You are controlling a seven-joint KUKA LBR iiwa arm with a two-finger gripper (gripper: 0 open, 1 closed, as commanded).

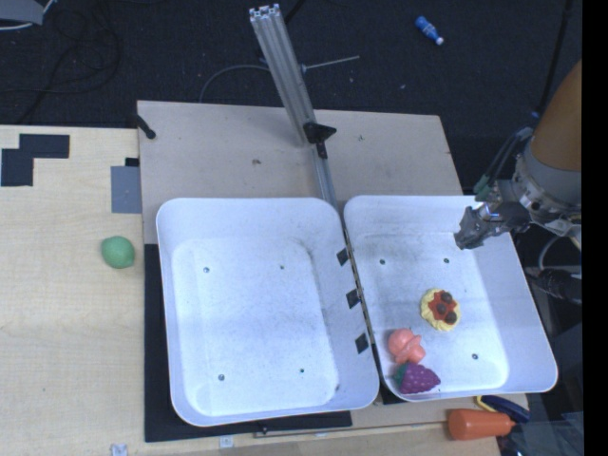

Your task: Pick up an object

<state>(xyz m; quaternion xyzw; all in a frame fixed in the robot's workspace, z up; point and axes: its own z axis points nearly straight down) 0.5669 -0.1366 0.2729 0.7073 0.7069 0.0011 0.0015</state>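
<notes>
while jaws [472, 233] hang over right bin [532, 340], state unclear; wood bench [57, 302], dark floor [142, 46].

A green ball [119, 252] lies on the bench left of the left bin [190, 218].

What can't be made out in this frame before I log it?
- Tool: small and dark in the camera view, finger state unreadable.
- Arm: cut off by the right edge.
- Orange object below the right bin: partly cut by the bottom edge, identity unclear.
- Blue item on the dark floor: too small to identify.
</notes>
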